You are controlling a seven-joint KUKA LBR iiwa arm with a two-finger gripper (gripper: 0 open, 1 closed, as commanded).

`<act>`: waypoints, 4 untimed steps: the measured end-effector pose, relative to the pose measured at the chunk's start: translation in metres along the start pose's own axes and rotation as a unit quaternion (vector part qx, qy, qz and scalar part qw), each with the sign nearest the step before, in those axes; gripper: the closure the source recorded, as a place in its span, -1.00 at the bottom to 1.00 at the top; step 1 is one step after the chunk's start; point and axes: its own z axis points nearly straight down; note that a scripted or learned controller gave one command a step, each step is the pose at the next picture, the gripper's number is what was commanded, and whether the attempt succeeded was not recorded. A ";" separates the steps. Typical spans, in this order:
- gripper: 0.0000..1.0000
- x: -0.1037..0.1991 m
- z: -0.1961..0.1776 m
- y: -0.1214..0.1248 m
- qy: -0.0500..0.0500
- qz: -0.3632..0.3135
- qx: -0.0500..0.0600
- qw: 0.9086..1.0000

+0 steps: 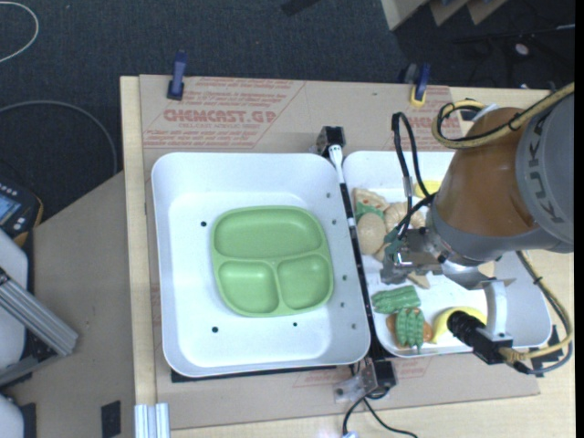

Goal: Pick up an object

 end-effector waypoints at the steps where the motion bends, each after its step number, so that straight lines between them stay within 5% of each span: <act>1: 1.00 0.076 0.000 0.003 0.000 -0.003 -0.004 1.000; 2: 1.00 0.076 -0.151 0.021 -0.001 0.001 -0.013 1.000; 3: 1.00 0.049 -0.050 0.001 -0.003 0.005 0.002 1.000; 4: 1.00 0.084 -0.149 0.004 -0.001 -0.001 -0.010 1.000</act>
